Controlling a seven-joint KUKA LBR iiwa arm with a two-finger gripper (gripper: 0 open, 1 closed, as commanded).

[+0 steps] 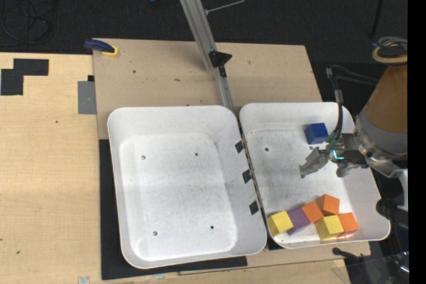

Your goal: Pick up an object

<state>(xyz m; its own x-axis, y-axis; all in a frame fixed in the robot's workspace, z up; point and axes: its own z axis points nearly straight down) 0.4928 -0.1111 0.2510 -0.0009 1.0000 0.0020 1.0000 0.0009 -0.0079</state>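
The claw [324,161] hangs at right of frame over the right bin [279,118], fingers spread, clamped on nothing. The blue block [317,132] lies just above it. Risk: descending here, the fingers miss the block or nudge it aside.

One fixed camera looks down aslant on both white bins [174,118].
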